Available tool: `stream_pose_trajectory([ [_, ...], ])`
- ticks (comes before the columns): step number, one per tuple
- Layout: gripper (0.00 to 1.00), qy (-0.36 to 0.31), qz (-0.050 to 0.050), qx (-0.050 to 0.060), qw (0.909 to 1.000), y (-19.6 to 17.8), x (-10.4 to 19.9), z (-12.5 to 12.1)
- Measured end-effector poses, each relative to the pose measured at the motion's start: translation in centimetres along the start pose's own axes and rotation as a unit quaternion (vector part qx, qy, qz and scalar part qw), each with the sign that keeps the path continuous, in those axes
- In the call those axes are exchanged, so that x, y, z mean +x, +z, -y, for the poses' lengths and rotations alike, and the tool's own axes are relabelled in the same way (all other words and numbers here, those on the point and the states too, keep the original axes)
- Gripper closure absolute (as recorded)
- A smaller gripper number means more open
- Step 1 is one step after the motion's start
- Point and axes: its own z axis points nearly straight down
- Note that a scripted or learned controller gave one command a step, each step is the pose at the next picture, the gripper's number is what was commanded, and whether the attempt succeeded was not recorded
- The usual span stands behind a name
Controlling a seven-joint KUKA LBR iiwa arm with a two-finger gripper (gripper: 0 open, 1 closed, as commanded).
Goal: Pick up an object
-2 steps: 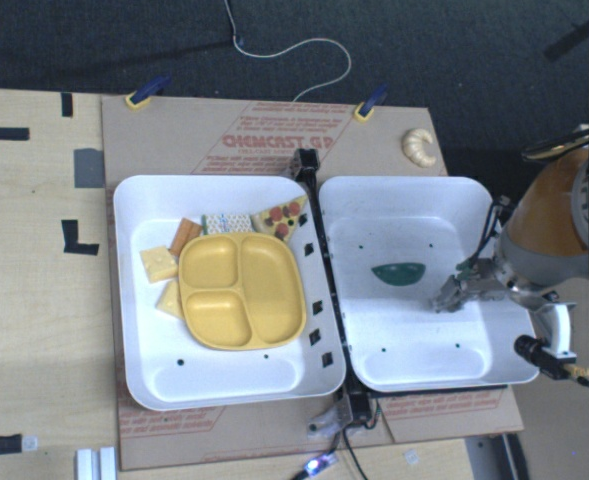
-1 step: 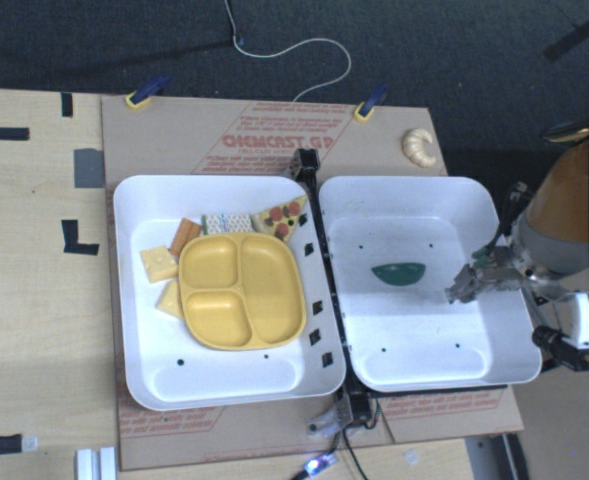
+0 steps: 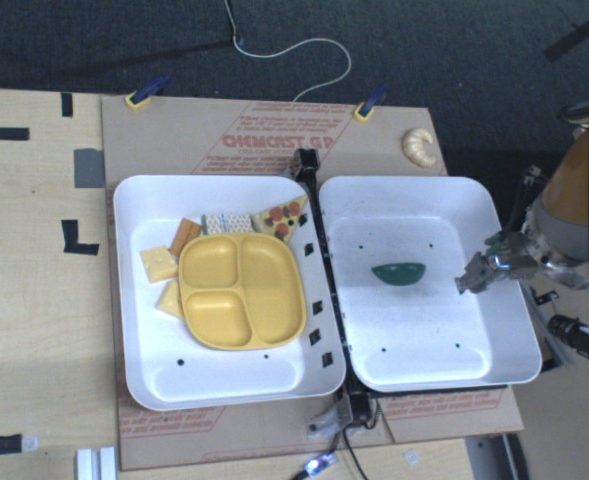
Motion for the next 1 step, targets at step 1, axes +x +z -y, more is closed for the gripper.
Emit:
stream_pose_trajectory([
  [1,1.0,0.0,0.0,0.0,1.0,-3.79,0.07,-0.1],
])
